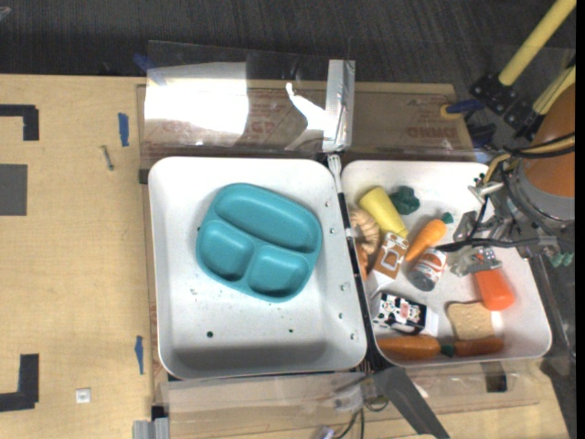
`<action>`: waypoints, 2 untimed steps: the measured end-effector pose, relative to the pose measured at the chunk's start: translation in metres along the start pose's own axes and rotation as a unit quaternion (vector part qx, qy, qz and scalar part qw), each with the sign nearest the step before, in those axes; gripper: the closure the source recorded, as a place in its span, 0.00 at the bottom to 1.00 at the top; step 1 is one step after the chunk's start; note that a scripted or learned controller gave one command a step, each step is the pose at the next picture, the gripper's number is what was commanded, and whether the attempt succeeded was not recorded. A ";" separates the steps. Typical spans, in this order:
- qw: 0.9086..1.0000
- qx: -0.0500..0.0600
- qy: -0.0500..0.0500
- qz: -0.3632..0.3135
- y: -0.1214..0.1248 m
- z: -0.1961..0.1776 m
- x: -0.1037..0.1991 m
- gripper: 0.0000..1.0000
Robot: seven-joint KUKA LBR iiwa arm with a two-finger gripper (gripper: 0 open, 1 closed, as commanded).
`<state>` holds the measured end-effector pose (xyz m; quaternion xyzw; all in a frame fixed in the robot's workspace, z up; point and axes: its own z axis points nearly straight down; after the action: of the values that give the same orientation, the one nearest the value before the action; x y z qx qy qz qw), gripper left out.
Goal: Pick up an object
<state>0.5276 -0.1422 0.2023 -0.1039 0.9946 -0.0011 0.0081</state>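
Fingers [471,245] beside carrot [425,238] pointing upper right.

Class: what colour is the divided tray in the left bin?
Teal, seen in the camera view: tray, left bin.

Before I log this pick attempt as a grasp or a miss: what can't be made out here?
- Gripper: finger state, lost in wires and dark parts against the right bin.
- Small can: label too small to read.
- Arm: cut off by the view's right edge.
- Sausage: lower side hidden by the bin's rim.
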 end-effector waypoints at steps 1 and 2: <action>0.998 -0.001 0.002 -0.056 -0.002 -0.045 -0.071 1.00; 0.999 -0.002 0.002 -0.042 0.044 -0.061 -0.124 1.00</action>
<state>0.6389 -0.0734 0.2655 -0.1456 0.9893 0.0005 0.0057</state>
